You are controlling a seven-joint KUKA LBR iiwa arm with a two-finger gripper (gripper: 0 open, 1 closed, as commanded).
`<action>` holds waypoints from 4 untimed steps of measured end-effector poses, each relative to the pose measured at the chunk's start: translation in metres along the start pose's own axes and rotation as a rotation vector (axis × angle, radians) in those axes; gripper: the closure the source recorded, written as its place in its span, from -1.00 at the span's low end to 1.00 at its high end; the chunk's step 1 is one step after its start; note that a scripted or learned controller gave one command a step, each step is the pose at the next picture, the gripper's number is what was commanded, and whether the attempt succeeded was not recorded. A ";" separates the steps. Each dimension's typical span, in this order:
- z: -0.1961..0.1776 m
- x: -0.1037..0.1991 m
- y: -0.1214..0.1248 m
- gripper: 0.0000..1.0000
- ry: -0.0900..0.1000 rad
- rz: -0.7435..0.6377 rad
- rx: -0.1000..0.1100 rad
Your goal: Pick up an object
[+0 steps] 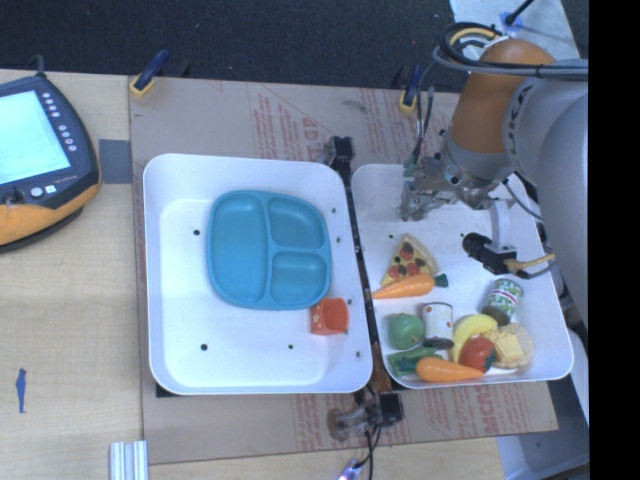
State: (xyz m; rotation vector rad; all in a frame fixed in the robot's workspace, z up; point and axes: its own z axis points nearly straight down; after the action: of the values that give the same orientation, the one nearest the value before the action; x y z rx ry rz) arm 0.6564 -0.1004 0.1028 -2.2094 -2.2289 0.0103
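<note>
My gripper (422, 208) hangs over the far left part of the right bin (380, 200), fingers open above bare white floor with nothing between them. Just in front of it lies a pizza slice toy (412, 257), and a carrot (403, 288) lies below that. Toward the bin's near edge crowd a green pepper (404, 330), a small white can (437, 320), a banana (472, 326), a red tomato (478, 352), corn (512, 346), a green-labelled can (505, 296) and a second carrot (447, 370).
The left bin (175, 348) holds a blue divided plate (268, 250) and a red-orange block (329, 316) by its right wall. An orange-edged control tablet (40, 158) lies on the bench at far left. Clamps hold the bins' cardboard base at the back.
</note>
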 end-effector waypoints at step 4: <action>0.011 0.000 -0.019 -1.00 0.002 0.004 -0.003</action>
State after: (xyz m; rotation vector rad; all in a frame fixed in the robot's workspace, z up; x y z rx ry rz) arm 0.6373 -0.1005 0.0919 -2.2146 -2.2253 0.0042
